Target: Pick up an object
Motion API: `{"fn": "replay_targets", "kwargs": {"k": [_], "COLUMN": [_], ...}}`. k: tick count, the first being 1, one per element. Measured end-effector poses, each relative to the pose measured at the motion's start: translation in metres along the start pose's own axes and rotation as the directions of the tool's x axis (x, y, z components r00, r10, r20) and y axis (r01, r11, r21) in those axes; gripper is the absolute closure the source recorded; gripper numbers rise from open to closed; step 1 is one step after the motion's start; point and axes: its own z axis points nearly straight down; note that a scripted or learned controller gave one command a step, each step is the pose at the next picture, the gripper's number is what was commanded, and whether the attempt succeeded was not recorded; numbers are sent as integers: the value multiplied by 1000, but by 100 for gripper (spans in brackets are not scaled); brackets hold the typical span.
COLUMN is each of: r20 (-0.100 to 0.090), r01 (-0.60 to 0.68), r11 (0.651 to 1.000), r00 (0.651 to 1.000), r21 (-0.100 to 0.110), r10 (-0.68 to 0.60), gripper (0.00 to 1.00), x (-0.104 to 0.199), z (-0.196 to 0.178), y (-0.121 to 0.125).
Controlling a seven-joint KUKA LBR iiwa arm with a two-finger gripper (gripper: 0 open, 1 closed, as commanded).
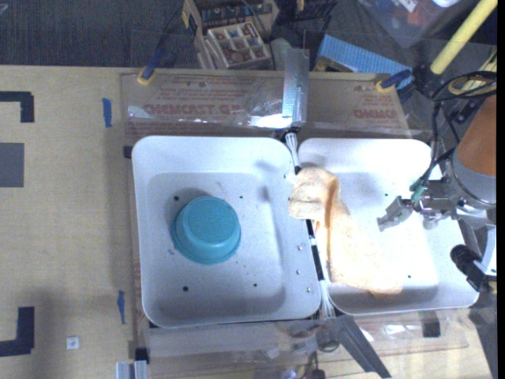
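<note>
A teal bowl (207, 229) sits upside down in the left bin (158, 164). A tan cloth (347, 239) lies crumpled in the right bin (410, 160), with its upper end draped over the divider between the bins. My gripper (392, 214) hangs over the right side of the right bin, just right of the cloth and apart from it. Nothing shows between its fingers.
The arm's wrist and cables (465, 188) crowd the right bin's right edge. Cardboard and plastic sheeting (237, 109) lie behind the bins, with boxes and clutter beyond. The wooden bench (63, 235) stretches left of the bins.
</note>
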Motion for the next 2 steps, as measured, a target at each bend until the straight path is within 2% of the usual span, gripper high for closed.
{"fn": "replay_targets", "kwargs": {"k": [1,2], "r20": [1,9], "r01": [405,475], "r11": [914,880], "r00": [914,880], "r21": [-2,-12], "r10": [-405,-474], "gripper": [0,0], "x": [28,33], "z": [106,117], "y": [52,130]}}
